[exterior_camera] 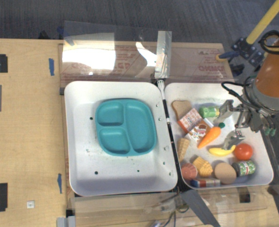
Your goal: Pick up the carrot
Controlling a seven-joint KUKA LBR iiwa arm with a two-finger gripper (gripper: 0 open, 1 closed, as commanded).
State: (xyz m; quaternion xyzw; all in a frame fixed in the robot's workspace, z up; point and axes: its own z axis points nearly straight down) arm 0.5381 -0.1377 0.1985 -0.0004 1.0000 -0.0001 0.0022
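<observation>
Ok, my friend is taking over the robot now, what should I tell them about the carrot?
Gripper: over the right bin, beside the carrot's green end; fingers too unclear to call.
Carrot: lying in the right bin among the toy food, above the banana, left of the tomato.
Teal plate: in the left bin.
Done: arm is near the carrot.
Left: grab it and lift it.

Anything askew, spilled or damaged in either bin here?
Nothing stands out. The toy foods, carrot included, lie jumbled but inside the right bin; the teal divided plate sits flat in the left bin.
</observation>
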